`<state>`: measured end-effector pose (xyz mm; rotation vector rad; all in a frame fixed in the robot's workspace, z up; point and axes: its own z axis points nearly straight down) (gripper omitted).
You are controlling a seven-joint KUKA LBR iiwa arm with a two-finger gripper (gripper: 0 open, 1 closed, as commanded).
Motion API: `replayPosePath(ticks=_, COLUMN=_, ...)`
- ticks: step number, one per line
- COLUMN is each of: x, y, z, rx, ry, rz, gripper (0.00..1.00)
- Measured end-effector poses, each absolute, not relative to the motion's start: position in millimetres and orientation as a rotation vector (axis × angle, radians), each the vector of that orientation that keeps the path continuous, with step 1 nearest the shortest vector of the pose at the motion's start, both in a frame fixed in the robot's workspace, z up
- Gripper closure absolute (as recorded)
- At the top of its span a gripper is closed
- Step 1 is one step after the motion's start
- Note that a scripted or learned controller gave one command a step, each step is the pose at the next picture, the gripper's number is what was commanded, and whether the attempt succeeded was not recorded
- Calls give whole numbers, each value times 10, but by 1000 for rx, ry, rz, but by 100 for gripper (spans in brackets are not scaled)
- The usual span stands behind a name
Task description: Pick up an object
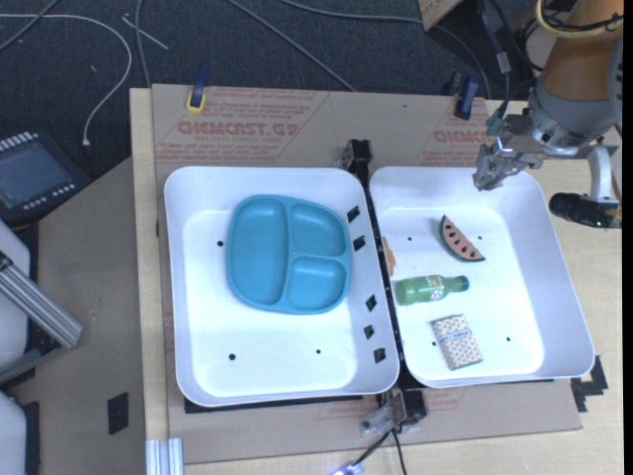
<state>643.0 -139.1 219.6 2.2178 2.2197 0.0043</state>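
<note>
Overhead, metal claw [492, 173], grip unreadable; below, wedge-shaped watermelon slice [461, 239], glossy green bottle [429, 287].

Two shallow white bins sit side by side on the counter [297, 117] — the left bin [188, 265] holds a blue divided plate [289, 253], lying flat toward its upper middle. A row of black clips [368, 295] runs down the seam between it and the right bin [554, 295]. Blue clamps [198, 95] grip the cardboard sheet's far edge — loose cables [109, 28] trail over the dark floor beyond. A dark screen [30, 171] stands at far left.
</note>
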Motion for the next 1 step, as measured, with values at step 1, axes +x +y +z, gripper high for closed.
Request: replayPosePath(ticks=1, x=6332, y=-854, z=2279, rx=2218, ry=2228, rz=1, gripper=100)
